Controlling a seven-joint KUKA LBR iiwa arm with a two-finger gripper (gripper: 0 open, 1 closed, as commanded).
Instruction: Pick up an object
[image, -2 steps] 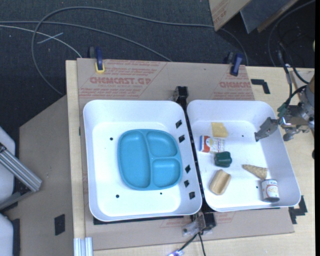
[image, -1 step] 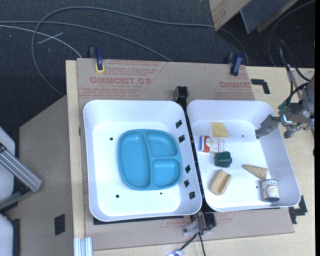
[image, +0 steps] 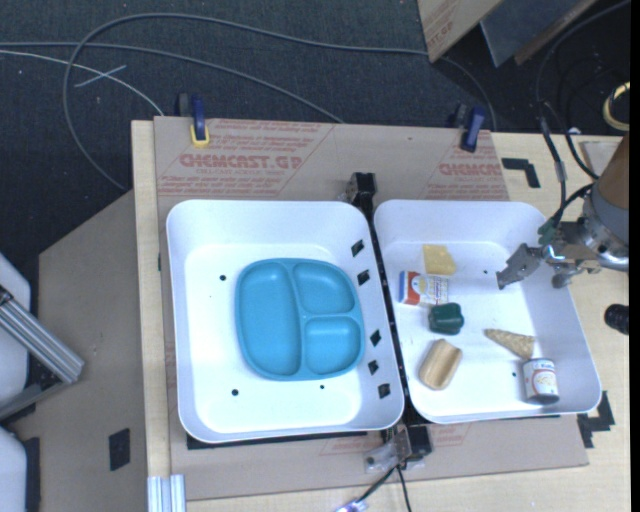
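Altogether, two shallow white bins sat side by side on the bench. The left bin (image: 190, 300) held a single thing, a blue divided plate (image: 298, 318) with three compartments, lying flat near the middle of the bin floor.

The right bin (image: 470, 215) held the loose objects. A yellow block (image: 438, 260) lay toward the far side, and just beside it, nearer the divider between the bins, lay a small carton (image: 424, 288) with red, white and blue print. A dark green piece (image: 446, 319) rested just below the carton, close to touching it. A tan, rounded piece (image: 439, 363) lay nearer the front edge, tilted on a slant. To its right lay a pale wedge (image: 511, 342), pointed end toward the bin's middle, and near the front right corner lay a small can (image: 541, 380) with a red-and-white label.

The gripper (image: 538, 266) hung over the right side of the right bin, its two fingers spread apart with nothing between them. One fingertip pointed toward the bin's middle, well apart from the yellow block and the carton. None of the objects touched the gripper; all lay on the bin floor.
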